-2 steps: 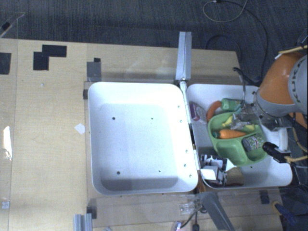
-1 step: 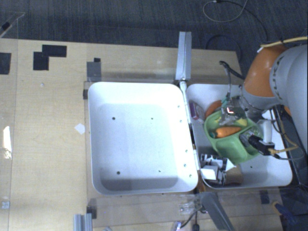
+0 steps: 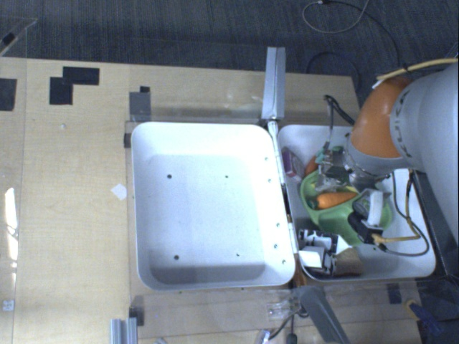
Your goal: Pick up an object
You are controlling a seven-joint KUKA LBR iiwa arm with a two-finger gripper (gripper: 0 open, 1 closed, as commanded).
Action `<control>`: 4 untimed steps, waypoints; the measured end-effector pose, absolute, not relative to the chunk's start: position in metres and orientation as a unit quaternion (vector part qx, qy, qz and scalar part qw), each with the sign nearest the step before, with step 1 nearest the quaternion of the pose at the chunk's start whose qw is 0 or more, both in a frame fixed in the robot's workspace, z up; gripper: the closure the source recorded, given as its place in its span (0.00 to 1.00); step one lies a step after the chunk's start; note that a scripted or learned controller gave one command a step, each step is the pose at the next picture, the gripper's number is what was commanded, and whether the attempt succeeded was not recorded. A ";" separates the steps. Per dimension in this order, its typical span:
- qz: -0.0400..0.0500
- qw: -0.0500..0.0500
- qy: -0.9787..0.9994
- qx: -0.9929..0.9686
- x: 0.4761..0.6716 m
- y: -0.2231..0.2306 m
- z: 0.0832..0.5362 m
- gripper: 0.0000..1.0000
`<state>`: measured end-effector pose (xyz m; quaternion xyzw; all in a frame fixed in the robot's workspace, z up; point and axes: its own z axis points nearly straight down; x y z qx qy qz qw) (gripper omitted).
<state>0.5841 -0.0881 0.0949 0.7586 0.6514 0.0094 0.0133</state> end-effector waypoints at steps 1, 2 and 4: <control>0.006 0.008 0.687 0.726 0.607 -0.159 0.094 1.00; 0.007 0.010 0.666 0.746 0.602 -0.111 0.094 1.00; 0.012 0.013 0.591 0.806 0.550 -0.106 0.096 1.00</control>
